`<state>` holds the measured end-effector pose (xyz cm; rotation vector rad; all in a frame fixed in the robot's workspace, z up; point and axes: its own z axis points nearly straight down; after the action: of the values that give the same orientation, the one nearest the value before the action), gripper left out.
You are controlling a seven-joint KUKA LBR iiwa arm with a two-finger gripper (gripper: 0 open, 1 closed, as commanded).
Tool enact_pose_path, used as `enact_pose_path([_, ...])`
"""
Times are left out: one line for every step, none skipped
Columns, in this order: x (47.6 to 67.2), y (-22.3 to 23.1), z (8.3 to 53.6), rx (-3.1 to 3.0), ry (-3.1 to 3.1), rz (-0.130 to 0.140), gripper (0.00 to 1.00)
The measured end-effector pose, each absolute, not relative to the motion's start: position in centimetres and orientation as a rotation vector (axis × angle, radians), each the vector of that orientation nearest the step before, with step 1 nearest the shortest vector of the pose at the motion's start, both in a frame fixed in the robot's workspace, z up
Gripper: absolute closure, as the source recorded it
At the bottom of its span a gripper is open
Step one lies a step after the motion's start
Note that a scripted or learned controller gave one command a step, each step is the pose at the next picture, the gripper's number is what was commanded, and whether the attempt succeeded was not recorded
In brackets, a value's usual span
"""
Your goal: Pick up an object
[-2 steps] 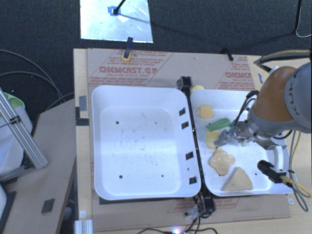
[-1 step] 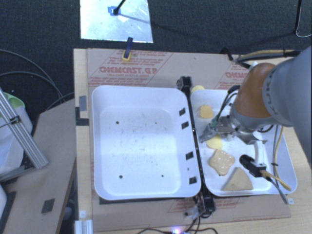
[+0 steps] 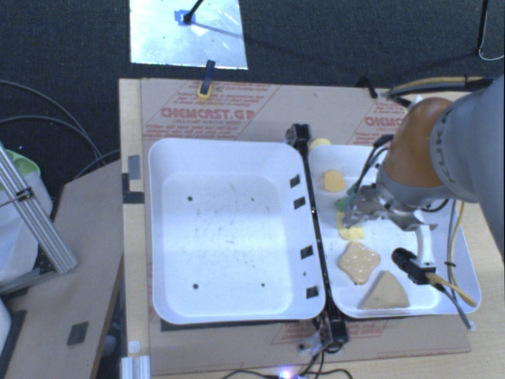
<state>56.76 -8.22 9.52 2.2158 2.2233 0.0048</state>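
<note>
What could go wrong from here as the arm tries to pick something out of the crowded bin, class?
1. The gripper sits low among a yellow piece, a green piece and a round yellow piece; it may nudge them instead of lifting one.
2. The toast slice and the tan wedge lie flat in the right bin, so they could slip.

In the right bin point(image 3: 461, 287) lie several small food-like pieces. A round yellow piece point(image 3: 334, 181) sits far left. A tan toast slice point(image 3: 359, 261) lies flat near the middle, a beige wedge point(image 3: 386, 292) just beside it on the near side. A pale yellow piece point(image 3: 351, 231), perhaps partly hidden, lies between round piece and toast.
</note>
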Motion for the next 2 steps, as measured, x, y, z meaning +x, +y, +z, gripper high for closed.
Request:
enact_pose_path([52.5,4.2,19.0,2.202,2.240,0.018,1.00])
enact_pose_path([48.5,-2.1,18.4,2.226,2.217,-0.003,1.00])
